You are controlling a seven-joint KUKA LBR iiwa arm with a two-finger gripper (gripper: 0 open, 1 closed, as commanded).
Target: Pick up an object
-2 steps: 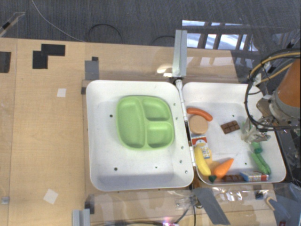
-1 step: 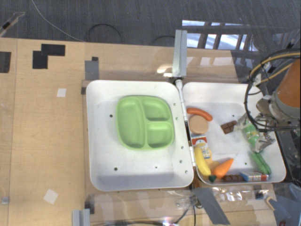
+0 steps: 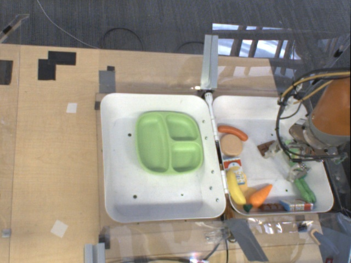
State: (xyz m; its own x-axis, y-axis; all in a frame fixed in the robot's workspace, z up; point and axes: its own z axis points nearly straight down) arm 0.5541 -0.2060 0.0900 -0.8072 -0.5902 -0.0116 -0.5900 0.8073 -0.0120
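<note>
The right bin [image 3: 258, 106] holds several toy foods. Along its left side lie an orange sausage [image 3: 232, 131], a round brown bun [image 3: 231, 145], a small red and white box [image 3: 232, 163], a banana [image 3: 235, 186] and a carrot [image 3: 260, 195]. A small dark brown piece [image 3: 267, 148] lies mid-bin. A green cucumber [image 3: 305, 191] rests by the right wall. My gripper [image 3: 298, 172] hangs low over the bin's right part, just above and left of the cucumber's upper end. I see nothing held in it.
A green divided plate [image 3: 168, 142] sits in the left bin [image 3: 126, 201]. A brown bar [image 3: 271, 206] and a white tube [image 3: 299, 206] lie along the right bin's front wall. The arm's orange band [image 3: 332, 111] and black cables [image 3: 285, 119] overhang the right bin.
</note>
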